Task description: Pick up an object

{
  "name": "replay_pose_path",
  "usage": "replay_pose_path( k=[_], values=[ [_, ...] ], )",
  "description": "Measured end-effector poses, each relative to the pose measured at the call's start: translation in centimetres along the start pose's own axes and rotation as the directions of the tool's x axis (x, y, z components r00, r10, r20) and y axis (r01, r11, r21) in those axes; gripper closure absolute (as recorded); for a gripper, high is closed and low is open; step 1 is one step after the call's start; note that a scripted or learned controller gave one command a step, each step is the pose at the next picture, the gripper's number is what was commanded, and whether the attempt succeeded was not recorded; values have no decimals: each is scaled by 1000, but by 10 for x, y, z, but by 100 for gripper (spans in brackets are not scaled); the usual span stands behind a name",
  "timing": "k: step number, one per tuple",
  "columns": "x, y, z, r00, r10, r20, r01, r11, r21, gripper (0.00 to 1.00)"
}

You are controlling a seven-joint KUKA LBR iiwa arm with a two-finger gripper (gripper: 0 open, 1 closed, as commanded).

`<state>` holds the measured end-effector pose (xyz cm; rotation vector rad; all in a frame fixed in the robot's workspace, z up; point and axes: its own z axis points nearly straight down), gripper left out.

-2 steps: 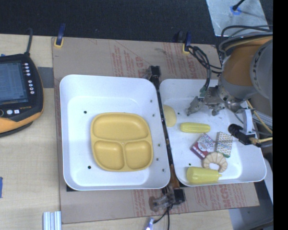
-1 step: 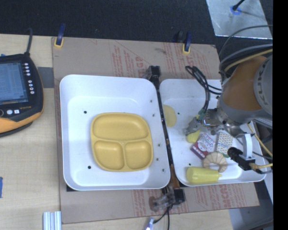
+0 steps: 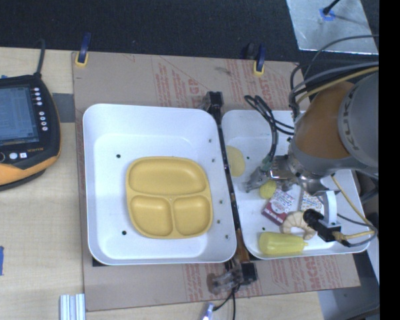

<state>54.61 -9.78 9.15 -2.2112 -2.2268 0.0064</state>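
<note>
My end effector [image 3: 275, 176] hangs low over the middle of the right bin [image 3: 253, 127], with my grey arm [image 3: 360, 122] and its orange band [image 3: 323, 122] covering that bin's far right corner. I cannot tell how my fingers stand, as the wrist hides them from above. Just beneath and beside me lies a small yellow piece [image 3: 268, 189], and next to it, toward the bin's near edge, a dark red packet [image 3: 280, 207]. A tan croissant-shaped toy [image 3: 297, 223] lies just past the packet, and a pale yellow cylinder [image 3: 283, 244] rests along the bin's near wall. A pale yellow round object [image 3: 235, 160] sits against the bin's left wall. Across the divider, the left bin [image 3: 103, 179] carries a yellow three-compartment tray [image 3: 168, 196] near its centre. Both bins stand on a cardboard sheet [image 3: 153, 79] on the worktop [image 3: 27, 245]. At the worktop's left edge lies a control pendant [image 3: 17, 129] with a lit screen.
</note>
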Motion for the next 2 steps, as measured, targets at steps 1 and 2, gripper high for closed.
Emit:
replay_pose_path(
  k=[1,2],
  values=[
    [-1,0,-10,1000,-4,2,4,1000,3,100],
    [48,49,-101,1000,3,-1,-3,1000,-4,100]
  ],
)
